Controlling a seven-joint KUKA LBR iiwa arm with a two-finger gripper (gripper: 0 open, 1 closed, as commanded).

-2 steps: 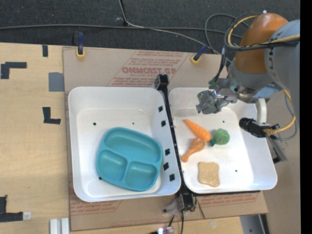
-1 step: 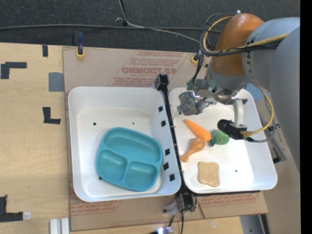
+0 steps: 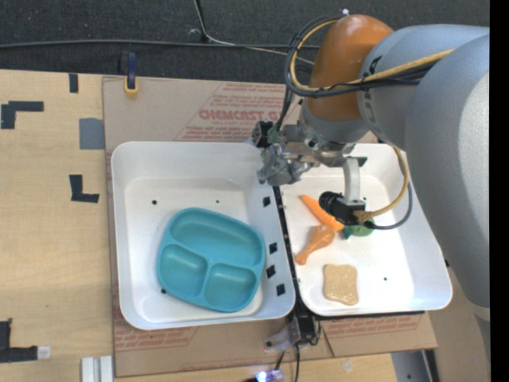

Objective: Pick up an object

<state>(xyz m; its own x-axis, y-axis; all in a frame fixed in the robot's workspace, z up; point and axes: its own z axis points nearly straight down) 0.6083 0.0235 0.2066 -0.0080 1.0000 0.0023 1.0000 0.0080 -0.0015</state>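
arm over two bins, food toys in the right one

camera view: the right bin [image 3: 413, 289] holds a carrot [image 3: 320, 212] (orange, lying aslant), an orange-tan drumstick [image 3: 316, 243] just below it, and a flat tan slice of bread [image 3: 340, 284] nearer the front edge; a bit of green [image 3: 359, 230] pokes out by the carrot's lower end, too small to name. the left bin [image 3: 135, 213] holds a blue tray [image 3: 211, 258] with three compartments. the gripper [image 3: 274, 165] hangs over the divide between the bins, near their far side, apart from the toys; nothing shows in it, and whether it stands apart or together cannot be told (dark metal against shadow). the arm [image 3: 421, 110] covers the right bin's far right corner, and a black part with a cable overlaps the carrot.
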